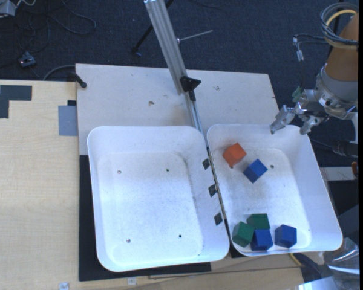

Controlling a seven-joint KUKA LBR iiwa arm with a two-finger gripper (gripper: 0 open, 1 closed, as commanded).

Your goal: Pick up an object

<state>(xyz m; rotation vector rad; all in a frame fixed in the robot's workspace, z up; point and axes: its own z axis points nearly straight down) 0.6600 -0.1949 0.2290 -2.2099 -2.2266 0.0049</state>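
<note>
The arm (340, 53) is seen at the upper right of the frame, its orange band shown above the grey wrist. The gripper (294, 119) is held at right of centre, with its two fingers spread apart and nothing gripped between them.

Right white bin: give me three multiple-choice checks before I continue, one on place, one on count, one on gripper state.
1. Where does the orange cube lie?
A. left white bin
B. right white bin, far end
C. bare bench

2. How many blue cubes are in the right white bin?
A. one
B. three
C. five

3. What does the gripper hold?
A. nothing
B. a green cube
C. a blue cube

Answers:
1 B: the orange cube sits in the right white bin, near its far wall.
2 B: one blue cube beside it, two at the near end.
3 A: the gripper hovers open over the bin's far corner, nothing between its fingers.
</note>
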